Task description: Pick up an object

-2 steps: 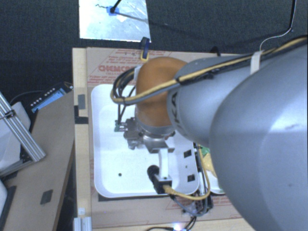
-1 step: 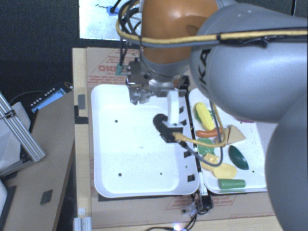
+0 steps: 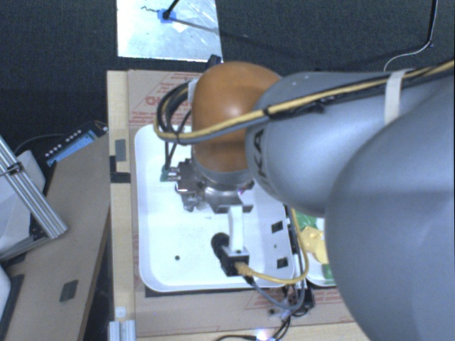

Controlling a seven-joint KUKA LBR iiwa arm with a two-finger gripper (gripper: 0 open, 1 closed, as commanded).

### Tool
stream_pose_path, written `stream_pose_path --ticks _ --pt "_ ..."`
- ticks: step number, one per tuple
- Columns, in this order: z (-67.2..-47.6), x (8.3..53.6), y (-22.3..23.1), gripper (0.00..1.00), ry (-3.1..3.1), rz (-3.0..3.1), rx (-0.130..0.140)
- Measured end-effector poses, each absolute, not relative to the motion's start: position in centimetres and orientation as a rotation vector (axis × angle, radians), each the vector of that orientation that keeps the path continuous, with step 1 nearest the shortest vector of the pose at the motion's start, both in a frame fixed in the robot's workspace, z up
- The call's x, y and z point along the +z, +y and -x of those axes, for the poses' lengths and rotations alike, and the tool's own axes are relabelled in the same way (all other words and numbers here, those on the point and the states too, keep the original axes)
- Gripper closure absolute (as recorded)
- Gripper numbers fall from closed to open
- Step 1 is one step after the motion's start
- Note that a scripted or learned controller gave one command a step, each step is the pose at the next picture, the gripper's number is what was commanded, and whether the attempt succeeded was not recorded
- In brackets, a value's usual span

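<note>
Gripper [image 3: 193, 192]: hung over the left bin [image 3: 160, 265], in the half nearer 12 o'clock, and looked like a grey metal block seen from above.
Gripper state: could not be told, because the wrist covered its lower end.
Orange band [image 3: 227, 112]: sat right above the wrist, at 1 o'clock of the gripper, rounded and glossy.
Arm [image 3: 370, 176]: grey and thick. It reached in from 3 o'clock, turned down at the orange band and covered most of the right bin [image 3: 318, 283].
Left bin: white and shallow with rounded corners. Its floor showed from 6 to 9 o'clock of the gripper.
Dark speck [image 3: 177, 256]: lay on the left bin's floor at 7 o'clock of the gripper, well apart from it.
Dark squares [image 3: 277, 227]: two small ones sat near the left bin's 3 o'clock wall, at 4 o'clock of the gripper. Whether they were marks or loose things could not be told.
Yellow piece [image 3: 313, 244]: lay in the right bin, just beside the wall it shares with the left bin, at 4 o'clock of the gripper and well apart from it. It was bright yellow with a soft, lumpy outline, and the arm hid part of it.
Green piece [image 3: 304, 222]: pale green, touching the yellow piece on its 12 o'clock side. Its shape was too hidden to tell.
Board [image 3: 142, 98]: brown with red print, lying under both bins.
Silvery sheet [image 3: 167, 20]: lay at 12 o'clock, beyond the board.
Metal rail [image 3: 28, 194]: lay slanted at 9 o'clock, off the board.
</note>
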State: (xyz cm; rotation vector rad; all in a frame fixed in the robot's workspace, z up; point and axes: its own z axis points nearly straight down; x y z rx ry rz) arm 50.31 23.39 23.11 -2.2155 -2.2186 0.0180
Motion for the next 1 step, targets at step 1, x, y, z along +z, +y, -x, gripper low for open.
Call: stream_pose_path --ticks 1 --pt "-48.79 27.79 12.41 1.0 -2.216 2.233 -0.002"
